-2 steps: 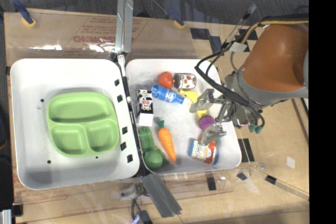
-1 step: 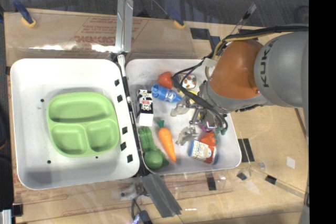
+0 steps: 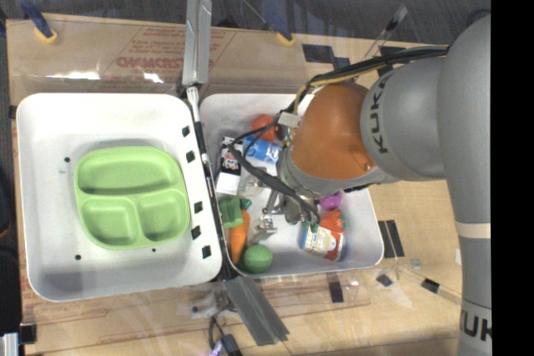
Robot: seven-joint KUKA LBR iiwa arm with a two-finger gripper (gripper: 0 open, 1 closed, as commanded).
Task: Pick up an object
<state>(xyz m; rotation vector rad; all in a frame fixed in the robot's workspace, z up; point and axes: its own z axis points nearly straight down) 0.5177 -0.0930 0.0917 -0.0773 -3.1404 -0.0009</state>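
Arm [image 3: 417,121] reaches in from the right and hangs over the right bin [image 3: 367,250], its orange band [image 3: 329,142] covering most of the bin's middle. Gripper [image 3: 279,213] sits below the band, low among the clutter near the bin's centre; metal parts are visible there but whether it is open or closed cannot be told from this slant, and nothing can be seen held by it. Right bin contents (what the arm leaves visible): an orange carrot [image 3: 238,242] lying along the left wall, a green round fruit [image 3: 257,258] just beside the carrot's lower end at the front edge, a small bottle with a red cap [image 3: 324,239] near the front right, a purple item [image 3: 332,201] just above that bottle, a blue-and-white can [image 3: 263,152] at the upper left of the band, a red item [image 3: 264,125] peeking out behind it, and a black-and-white packet [image 3: 229,167] against the left wall. Left bin [image 3: 33,179] holds a green divided tray [image 3: 131,196], three compartments, lying flat near its centre. Black cables [image 3: 350,67] run from the wrist across the upper rim of the right bin.
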